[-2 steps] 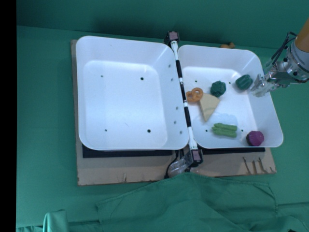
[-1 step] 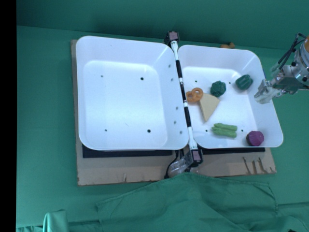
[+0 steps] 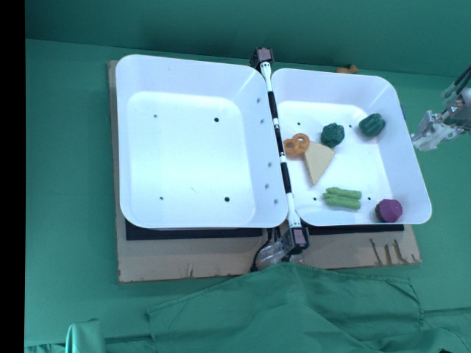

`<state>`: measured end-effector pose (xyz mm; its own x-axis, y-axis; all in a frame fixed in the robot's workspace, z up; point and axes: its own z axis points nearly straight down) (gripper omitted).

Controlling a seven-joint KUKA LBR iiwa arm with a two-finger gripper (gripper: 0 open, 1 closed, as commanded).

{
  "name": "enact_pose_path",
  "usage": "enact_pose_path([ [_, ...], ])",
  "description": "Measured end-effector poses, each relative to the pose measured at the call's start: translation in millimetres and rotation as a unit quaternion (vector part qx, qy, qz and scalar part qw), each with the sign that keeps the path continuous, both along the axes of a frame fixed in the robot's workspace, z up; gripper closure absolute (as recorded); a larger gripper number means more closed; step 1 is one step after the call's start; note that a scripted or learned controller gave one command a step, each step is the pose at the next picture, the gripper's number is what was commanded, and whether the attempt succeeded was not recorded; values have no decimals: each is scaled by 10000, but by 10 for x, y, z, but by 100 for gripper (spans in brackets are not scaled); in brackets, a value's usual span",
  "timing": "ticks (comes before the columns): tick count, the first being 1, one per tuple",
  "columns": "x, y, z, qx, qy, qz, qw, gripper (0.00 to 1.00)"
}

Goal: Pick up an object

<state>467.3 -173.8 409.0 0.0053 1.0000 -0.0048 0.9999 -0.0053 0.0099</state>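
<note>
The right bin [image 3: 412,171] holds several small objects: an orange pretzel [image 3: 296,145] by the left wall, a pale yellow cheese wedge [image 3: 318,161] touching it, two dark green leafy pieces [image 3: 333,134] [image 3: 372,124], a light green bean bundle [image 3: 343,198] and a purple lump [image 3: 388,210] in the near right corner. My gripper [image 3: 430,132] hangs at the far right of the view, outside the right bin's right wall and well away from every object. Nothing is between its fingers.
The left bin [image 3: 129,87] sits beside the right one, with a black-and-white bar [image 3: 278,145] along the seam between them. Both rest on a cardboard sheet [image 3: 147,267]. Crumpled green cloth [image 3: 294,307] lies at the front. A small orange thing [image 3: 347,69] lies behind the right bin.
</note>
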Motion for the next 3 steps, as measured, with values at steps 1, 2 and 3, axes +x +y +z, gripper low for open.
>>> enact_pose_path([
  [1, 4, 420, -30, 22, 35, 26, 10000, 100],
  [2, -2, -166, 539, -7, -6, -16, 10000, 100],
  [3, 497, 293, 94, 26, 53, 36, 10000, 100],
])
